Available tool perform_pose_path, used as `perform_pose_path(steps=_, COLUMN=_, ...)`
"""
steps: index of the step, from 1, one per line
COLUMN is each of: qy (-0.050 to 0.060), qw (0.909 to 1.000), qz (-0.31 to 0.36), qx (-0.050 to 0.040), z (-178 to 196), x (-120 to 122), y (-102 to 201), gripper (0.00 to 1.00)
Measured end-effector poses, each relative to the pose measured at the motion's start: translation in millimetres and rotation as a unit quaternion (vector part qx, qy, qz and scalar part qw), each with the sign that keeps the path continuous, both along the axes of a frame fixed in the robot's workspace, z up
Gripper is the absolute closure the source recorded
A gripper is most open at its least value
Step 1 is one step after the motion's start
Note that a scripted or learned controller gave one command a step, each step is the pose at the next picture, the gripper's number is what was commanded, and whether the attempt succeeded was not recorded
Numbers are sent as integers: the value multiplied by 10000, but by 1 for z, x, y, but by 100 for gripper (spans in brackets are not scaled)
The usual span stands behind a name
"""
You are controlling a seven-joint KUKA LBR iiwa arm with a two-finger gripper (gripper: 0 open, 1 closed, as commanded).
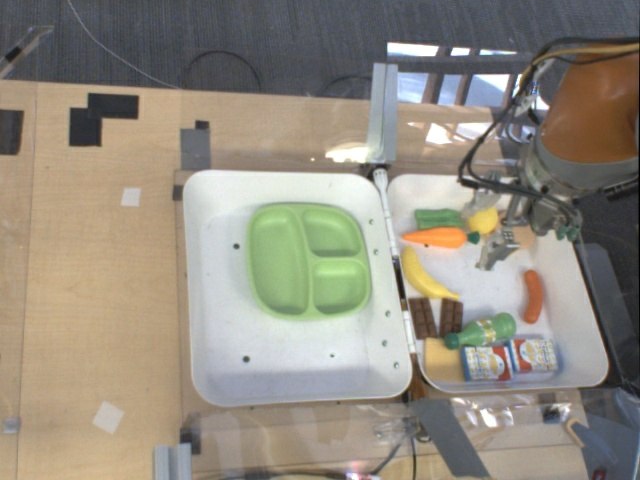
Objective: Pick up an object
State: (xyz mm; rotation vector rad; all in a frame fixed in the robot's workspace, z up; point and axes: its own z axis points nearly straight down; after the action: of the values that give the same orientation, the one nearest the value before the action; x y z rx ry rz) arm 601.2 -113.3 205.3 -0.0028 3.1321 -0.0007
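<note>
My gripper (497, 251) hangs at the right of the frame over the right bin (588, 353), fingers slightly apart and holding nothing. The toy carrot (436, 237) lies just to its left, long axis across the frame: smooth orange plastic, tapered, beside a yellow lemon (484, 222).

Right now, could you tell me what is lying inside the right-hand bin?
The right bin holds a carrot, banana, sausage, green bottle, can and chocolate bars. The arm covers its far corner.
</note>
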Motion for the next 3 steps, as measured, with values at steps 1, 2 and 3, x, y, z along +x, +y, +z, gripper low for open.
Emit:
perform_pose_path(steps=1, qy=-48, qw=10000, qz=-65, qx=-5, z=-103, x=36, y=22, gripper=0)
perform_pose_path(steps=2, qy=-150, qw=9973, qz=-716, qx=1, z=-106, x=-27, y=-9, gripper=0)
perform_pose_path(steps=3, qy=-169, qw=9993, qz=-322, qx=-30, z=-105, x=-31, y=26, gripper=0)
